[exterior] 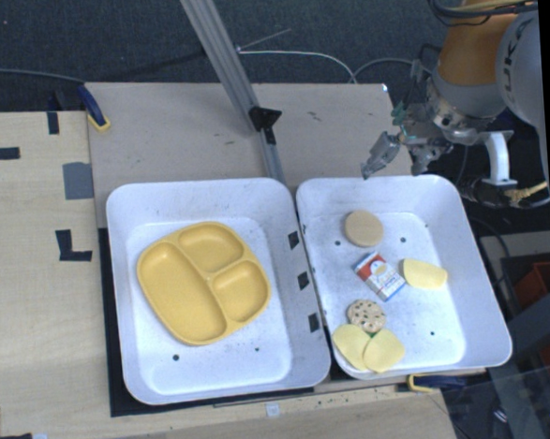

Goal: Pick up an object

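Note:
My gripper point(397, 157) hangs above the far rim of the right bin point(471, 341), its two fingers apart and nothing between them. Below it in that bin lie a round tan disc point(363, 227), a small red and white carton point(380, 276), a yellow wedge point(424, 274), a chocolate-chip cookie point(365, 314) and two pale yellow slices point(369, 348) near the front rim. The tan disc is the closest to the gripper.
The left bin point(135, 364) holds a yellow three-compartment plate point(202, 281). A slanted metal pole point(229, 64) runs down to the gap between the bins. Cables point(503, 188) hang beside the arm at the right.

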`<state>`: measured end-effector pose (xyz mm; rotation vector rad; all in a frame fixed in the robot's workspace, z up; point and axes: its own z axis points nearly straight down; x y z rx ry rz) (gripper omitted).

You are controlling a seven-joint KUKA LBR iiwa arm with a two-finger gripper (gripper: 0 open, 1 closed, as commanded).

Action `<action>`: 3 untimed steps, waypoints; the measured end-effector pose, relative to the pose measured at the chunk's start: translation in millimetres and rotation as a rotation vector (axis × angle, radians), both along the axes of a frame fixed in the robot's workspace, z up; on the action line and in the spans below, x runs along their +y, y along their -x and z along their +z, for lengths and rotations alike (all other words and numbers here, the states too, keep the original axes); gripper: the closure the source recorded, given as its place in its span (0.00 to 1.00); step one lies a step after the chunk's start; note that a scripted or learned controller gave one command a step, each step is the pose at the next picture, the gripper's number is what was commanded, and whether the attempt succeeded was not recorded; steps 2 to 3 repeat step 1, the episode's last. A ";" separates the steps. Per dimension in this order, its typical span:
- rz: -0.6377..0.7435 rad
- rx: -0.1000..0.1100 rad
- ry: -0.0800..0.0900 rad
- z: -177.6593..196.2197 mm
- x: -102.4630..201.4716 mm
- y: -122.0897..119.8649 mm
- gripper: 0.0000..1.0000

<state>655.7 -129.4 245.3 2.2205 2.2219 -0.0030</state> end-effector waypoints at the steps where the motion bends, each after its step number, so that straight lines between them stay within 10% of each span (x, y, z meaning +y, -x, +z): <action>1: 0.001 0.008 -0.002 -99.3 23.2 -23.4 0.00; 3: 0.001 0.008 -0.002 -99.3 23.2 -23.4 0.00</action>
